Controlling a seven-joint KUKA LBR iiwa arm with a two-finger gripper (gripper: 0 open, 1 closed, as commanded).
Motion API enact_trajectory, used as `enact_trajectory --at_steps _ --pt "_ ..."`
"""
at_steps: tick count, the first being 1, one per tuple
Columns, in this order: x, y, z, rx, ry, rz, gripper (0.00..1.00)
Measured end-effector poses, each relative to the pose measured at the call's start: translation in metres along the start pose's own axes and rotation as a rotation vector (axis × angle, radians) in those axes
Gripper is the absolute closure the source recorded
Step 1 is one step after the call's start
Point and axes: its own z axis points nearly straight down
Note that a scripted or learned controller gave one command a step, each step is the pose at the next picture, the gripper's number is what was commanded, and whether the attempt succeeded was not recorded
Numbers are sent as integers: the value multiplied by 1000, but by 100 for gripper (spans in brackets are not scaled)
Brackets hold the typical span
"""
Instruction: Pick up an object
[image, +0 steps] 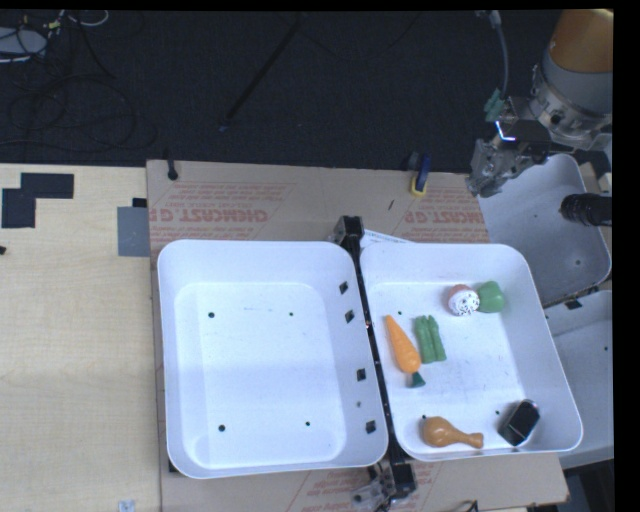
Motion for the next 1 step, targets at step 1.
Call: enact_trajectory --at_steps 1 --pt "59 0 5 6 1 1 100"
